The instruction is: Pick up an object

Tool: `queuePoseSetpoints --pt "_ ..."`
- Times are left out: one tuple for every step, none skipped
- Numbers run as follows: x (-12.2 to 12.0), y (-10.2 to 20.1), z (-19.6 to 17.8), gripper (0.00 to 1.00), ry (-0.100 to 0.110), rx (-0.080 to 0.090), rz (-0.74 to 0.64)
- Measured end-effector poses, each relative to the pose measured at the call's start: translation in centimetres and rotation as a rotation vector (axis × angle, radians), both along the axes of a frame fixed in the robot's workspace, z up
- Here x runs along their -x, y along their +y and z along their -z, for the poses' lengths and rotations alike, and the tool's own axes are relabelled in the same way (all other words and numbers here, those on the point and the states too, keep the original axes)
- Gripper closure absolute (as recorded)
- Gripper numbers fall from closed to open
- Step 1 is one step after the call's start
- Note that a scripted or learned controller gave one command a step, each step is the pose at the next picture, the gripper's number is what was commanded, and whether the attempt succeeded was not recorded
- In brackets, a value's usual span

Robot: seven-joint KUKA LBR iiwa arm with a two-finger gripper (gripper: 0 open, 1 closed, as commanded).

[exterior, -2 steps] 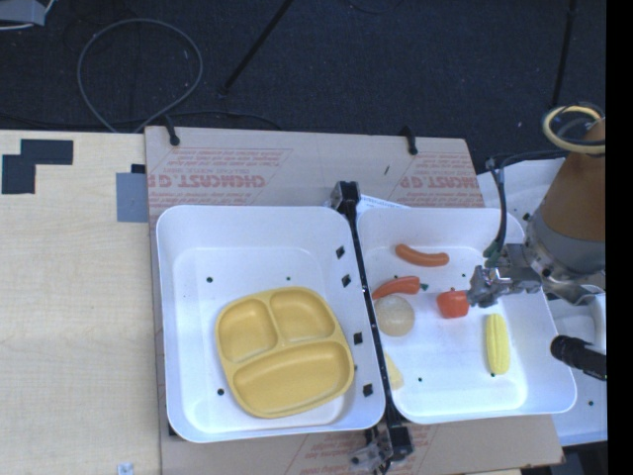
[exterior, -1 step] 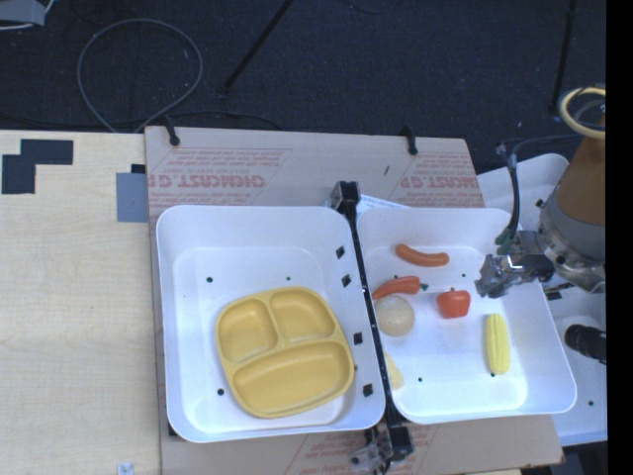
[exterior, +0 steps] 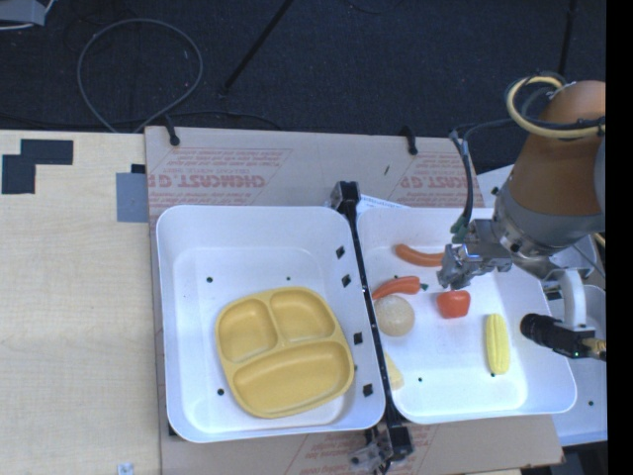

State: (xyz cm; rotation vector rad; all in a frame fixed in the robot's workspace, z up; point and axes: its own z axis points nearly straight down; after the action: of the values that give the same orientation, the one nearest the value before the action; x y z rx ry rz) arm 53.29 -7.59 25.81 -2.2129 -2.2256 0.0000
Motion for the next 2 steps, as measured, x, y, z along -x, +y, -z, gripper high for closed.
queuePoseSetpoints --pt "-1.9 5.4 1.6 1.0 0.001 0.001 0.001" --pt "-4.4 10.2 2.6 1.0 0.0 0.002 0.002"
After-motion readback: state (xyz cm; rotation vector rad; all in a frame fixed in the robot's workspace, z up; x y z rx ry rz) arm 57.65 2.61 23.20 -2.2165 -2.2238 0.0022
